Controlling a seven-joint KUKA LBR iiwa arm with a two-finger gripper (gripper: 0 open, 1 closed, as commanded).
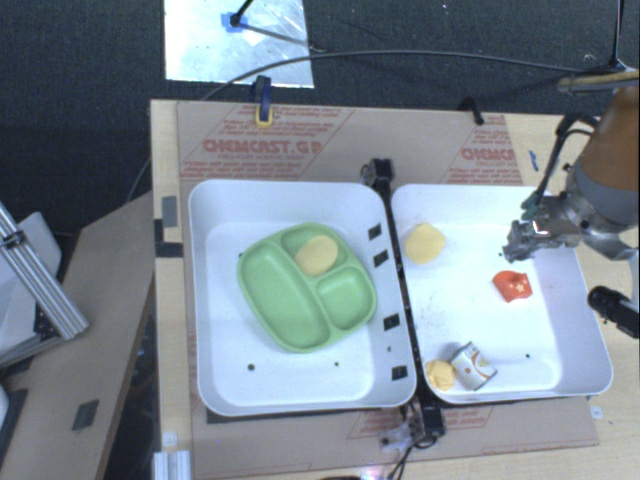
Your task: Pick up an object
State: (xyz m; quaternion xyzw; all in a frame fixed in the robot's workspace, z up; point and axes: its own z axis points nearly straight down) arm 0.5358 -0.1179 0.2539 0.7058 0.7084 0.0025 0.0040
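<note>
The gripper [520, 240] is seen at the right of the frame, above the upper right part of the right bin [570, 368]; whether it is open or closed cannot be told. No object is seen between its tips. A red object [513, 285] lies just below it on the bin floor. A yellow object [425, 243] is found well to its left, and a small can [472, 366] lies near the bin's lower edge.
</note>
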